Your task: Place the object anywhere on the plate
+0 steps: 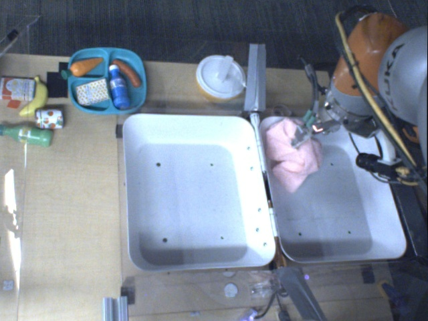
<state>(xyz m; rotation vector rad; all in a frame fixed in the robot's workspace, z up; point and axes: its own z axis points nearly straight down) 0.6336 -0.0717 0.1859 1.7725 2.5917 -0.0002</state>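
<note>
Both white bins (200, 246) lie below our pincer (309, 129), which meets the pink cloth (291, 156) in the right bin's upper-left corner. We cannot tell its state; placing on the plate seems not yet done.

Bench (67, 212) w/ 2 white bins (194, 192), blue tray (137, 79), cup (219, 77).

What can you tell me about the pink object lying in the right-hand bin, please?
The pink cloth looks like soft, crumpled fabric, bunched into a lumpy heap, not spread flat. It lies in the upper left corner of the right bin, close against the wall beside the left bin. The hand is right at its upper right edge, seemingly touching it.
</note>
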